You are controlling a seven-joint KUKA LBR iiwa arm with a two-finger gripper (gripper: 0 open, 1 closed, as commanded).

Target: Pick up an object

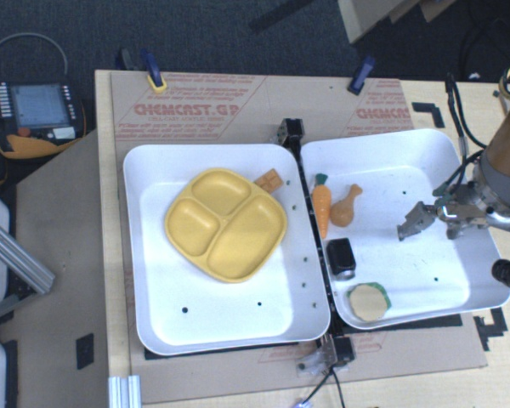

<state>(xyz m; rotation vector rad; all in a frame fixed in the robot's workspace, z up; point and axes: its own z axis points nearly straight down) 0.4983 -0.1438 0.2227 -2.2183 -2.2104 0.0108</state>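
Note:
In the right bin (pixel 408 155), a toy carrot (pixel 321 208) lies along the left wall. A brown drumstick (pixel 346 206) rests beside it. Below them sit a black block (pixel 341 257) and a round tan and green sandwich (pixel 368 302). My gripper (pixel 430 228) hangs over the right half of this bin, apart from all of these. Its fingers (pixel 410 223) are open, with nothing between them.
The left bin (pixel 153 253) holds a yellow divided plate (pixel 226 224) with a small brown block (pixel 269 180) at its upper right edge. A black divider (pixel 310 228) runs between the bins. Cables (pixel 459 117) hang near the arm at the right.

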